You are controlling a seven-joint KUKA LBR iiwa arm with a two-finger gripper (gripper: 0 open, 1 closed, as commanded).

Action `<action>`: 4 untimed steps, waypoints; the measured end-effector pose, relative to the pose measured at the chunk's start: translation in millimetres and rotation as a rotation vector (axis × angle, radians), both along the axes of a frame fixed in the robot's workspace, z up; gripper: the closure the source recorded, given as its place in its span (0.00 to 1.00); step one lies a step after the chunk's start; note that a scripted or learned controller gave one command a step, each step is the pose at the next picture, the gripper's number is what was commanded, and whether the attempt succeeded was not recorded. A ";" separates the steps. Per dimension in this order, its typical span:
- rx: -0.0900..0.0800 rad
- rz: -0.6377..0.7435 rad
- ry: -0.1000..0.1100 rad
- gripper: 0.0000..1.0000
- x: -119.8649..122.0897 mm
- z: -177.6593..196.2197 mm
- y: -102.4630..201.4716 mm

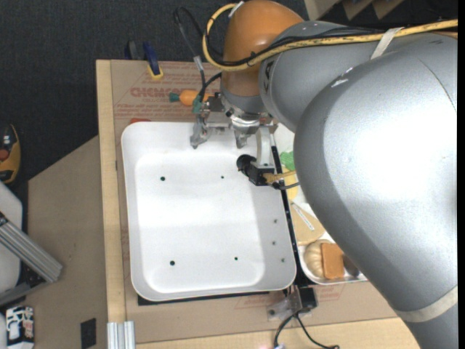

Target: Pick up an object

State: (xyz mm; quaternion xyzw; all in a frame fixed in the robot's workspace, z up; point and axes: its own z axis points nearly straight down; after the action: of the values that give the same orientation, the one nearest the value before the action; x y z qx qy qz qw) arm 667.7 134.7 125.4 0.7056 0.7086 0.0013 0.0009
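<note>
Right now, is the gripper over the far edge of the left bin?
Yes, the gripper hangs above the far rim of the left bin, near its top edge.

Bright, even light; soft shadows

Open left bin point(145, 217), arm point(378, 158) over right

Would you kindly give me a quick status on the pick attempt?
Tool above far edge of left bin, nothing visibly held. Objects in right bin: tan item, green item. Arm covers most of right bin.
</note>
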 end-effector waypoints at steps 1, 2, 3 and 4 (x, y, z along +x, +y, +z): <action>0.001 0.002 0.011 0.00 -48.2 -43.5 70.9; 0.000 -0.001 0.009 0.00 -94.3 -22.0 91.9; 0.000 -0.004 0.006 1.00 -92.2 -12.6 90.3; 0.004 -0.002 -0.004 1.00 -125.5 111.5 90.5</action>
State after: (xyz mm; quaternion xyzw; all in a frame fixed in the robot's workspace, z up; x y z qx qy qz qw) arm 542.2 225.1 236.9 0.7063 0.7079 0.0042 0.0011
